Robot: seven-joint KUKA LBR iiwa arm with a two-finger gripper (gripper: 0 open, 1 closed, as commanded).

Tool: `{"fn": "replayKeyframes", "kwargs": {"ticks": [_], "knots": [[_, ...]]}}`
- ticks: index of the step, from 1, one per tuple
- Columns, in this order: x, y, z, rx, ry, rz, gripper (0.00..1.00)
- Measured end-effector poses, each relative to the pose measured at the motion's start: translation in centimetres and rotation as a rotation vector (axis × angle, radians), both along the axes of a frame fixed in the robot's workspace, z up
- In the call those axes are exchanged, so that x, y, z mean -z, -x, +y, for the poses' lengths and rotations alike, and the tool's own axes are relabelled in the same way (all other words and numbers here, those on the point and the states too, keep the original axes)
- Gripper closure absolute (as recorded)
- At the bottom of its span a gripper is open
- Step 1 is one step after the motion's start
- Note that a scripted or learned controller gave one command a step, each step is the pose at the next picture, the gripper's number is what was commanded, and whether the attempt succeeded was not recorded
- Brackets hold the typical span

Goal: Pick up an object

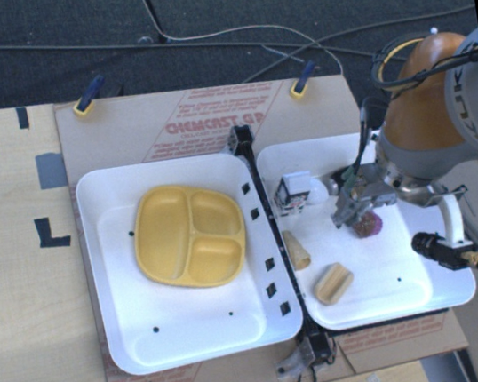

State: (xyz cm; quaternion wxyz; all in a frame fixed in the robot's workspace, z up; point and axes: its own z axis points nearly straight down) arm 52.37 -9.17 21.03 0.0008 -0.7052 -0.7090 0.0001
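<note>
**Low in the right bin, over the dark red piece**

My gripper (356,209) sits low in the right bin (417,292), with a small dark red object (369,225) just at its five o'clock, touching or nearly touching the tip. I cannot tell whether my hand is released or clenched; the wrist and its cabling hide the tips from this slanted view, and nothing shows plainly gripped between them.

That dark red piece is my likeliest target. Other choices lie in the same bin: a tan block (333,283) toward seven o'clock from me, a pale roll (296,249) against the divider at about eight o'clock, and a small black-and-white box (294,189) at ten o'clock. The left bin (105,252) holds a yellow divided plate (190,235), well apart from me at nine o'clock.

What worries me from here: the red piece looks small and rounded, so if I am off-centre it may squirt sideways rather than seat, or I close on air beside it. Pressing too low could scrape the bin floor. My cables hang near the bin's far wall and could snag as I lift.
</note>
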Motion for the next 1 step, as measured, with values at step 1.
{"fn": "replayKeyframes", "kwargs": {"ticks": [1], "knots": [[-1.16, 0.32, 5.11, -0.001, 0.0, -0.001, 1.0]]}}
